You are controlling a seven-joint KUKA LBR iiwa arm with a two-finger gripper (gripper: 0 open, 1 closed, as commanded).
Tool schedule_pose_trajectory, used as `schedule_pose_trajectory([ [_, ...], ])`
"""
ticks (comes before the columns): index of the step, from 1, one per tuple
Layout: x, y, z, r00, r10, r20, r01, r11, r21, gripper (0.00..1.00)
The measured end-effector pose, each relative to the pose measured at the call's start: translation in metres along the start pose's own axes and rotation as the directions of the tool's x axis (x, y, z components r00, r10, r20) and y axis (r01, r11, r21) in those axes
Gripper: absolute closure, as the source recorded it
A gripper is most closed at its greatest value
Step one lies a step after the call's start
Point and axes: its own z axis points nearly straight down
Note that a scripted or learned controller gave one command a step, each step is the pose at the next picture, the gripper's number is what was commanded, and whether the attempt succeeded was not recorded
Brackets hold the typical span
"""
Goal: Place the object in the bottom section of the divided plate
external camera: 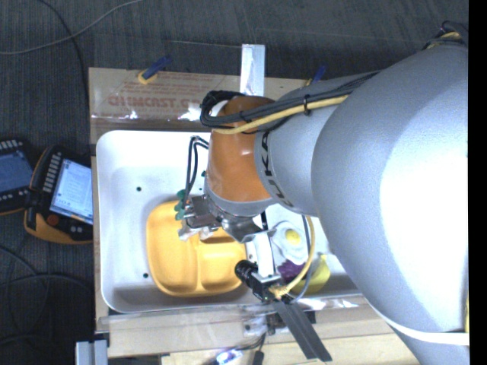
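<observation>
While my big grey arm (380,181) reaches over the left white bin (122,173), my claw (228,230) hangs above the yellow divided plate (179,253). Whether it pinches anything, I cannot tell.

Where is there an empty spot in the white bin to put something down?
The bare white floor is in the bin at its upper left, between the far wall, the left wall and the yellow divided plate. A thin strip runs along the near wall below the plate. Around the arm's wrist and the plate's right side it is crowded.
</observation>
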Motion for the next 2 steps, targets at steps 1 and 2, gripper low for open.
schedule_pose_trajectory([
  [1, 0.021, -0.0121, -0.03, 0.993, -0.117, 0.0, 0.117, 0.993, -0.002, 1.0],
  [2, 0.021, -0.0122, -0.03, 0.993, -0.117, -0.001, 0.117, 0.993, -0.002, 0.0],
])
